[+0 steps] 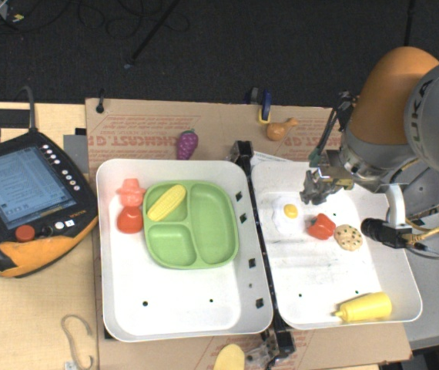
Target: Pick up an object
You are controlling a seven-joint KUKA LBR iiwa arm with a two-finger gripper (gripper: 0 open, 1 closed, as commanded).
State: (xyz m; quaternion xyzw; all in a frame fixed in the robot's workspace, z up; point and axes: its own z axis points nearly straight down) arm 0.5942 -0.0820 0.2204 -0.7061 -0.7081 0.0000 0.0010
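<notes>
My gripper (313,193) hangs over the right bin (320,307), near its upper middle. Just below it lie a fried egg (288,213) and a red pepper (321,227); the gripper tip sits a little above and between them. A cookie (349,237) lies to the right of the pepper. A yellow mustard bottle (366,307) rests at the bin's lower right. In the left bin (173,314) stands a green divided plate (190,224) with a yellow corn cob (165,202) in it, and a red and pink figure (129,206) beside it.
A purple grape bunch (187,143) and a brown toy duck (279,129) lie on the cardboard behind the bins. A tablet controller (23,199) sits at the left. A yellow object (229,356) lies below the bins.
</notes>
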